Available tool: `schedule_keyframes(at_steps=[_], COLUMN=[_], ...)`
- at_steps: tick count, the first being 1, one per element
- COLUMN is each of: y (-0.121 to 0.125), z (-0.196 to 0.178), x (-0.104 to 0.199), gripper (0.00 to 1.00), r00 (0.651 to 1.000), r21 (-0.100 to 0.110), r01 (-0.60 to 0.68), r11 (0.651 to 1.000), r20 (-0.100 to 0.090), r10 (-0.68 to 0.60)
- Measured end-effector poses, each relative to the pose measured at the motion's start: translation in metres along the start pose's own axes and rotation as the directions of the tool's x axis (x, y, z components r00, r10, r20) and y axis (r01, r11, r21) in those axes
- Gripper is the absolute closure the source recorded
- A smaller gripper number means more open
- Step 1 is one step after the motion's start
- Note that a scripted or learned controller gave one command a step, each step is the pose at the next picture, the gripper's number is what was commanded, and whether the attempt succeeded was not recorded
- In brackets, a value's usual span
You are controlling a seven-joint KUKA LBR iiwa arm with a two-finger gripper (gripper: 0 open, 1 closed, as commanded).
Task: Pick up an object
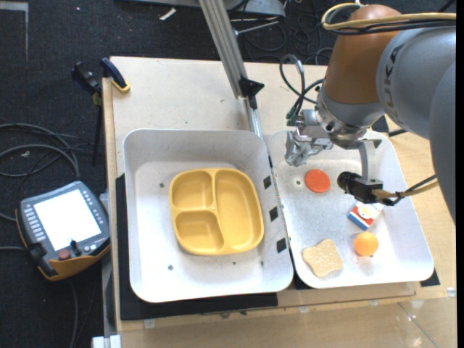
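Gripper [299, 153] near right bin [413, 259] far edge, fingers slightly apart and empty; red disc [317, 181] just beside looks light, rigid, flat — pinch across edges.

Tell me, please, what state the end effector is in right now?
End effector: over the right bin, near the red disc; open or closed cannot be told, nothing visibly held.

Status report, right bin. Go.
Gripper low over right bin, upper left corner, nothing seen between fingers. Red disc just beside it, untouched. Toast, orange ball farther off.
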State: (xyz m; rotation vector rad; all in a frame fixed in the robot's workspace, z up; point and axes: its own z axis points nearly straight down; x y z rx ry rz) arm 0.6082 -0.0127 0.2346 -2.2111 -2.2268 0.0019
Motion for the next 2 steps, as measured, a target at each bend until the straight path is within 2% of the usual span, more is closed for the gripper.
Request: schedule_keyframes(at_steps=[2], y=[-0.056], z=[0.009], x=[0.092], gripper=[1.0], r00=[1.0], r21=[0.0], r01=[0.0], r11=[1.0], r20=[0.0], r10=[0.0])
